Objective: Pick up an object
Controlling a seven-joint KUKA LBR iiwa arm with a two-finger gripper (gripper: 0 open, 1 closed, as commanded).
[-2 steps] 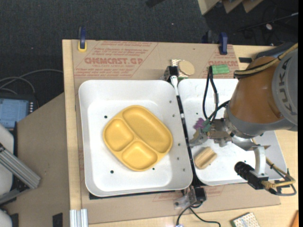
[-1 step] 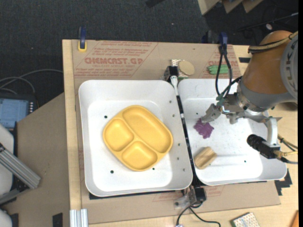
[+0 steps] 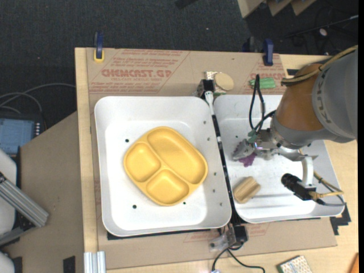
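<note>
Reaching into the right bin [image 3: 324, 206], the tool [image 3: 245, 150] hung over a purple object [image 3: 248, 160], its grip state unclear, with nothing visibly lifted yet.

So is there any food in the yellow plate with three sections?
Empty. The yellow plastic divided plate lies right side up in the left white bin, and all three of its compartments show bare yellow bottoms.
</note>
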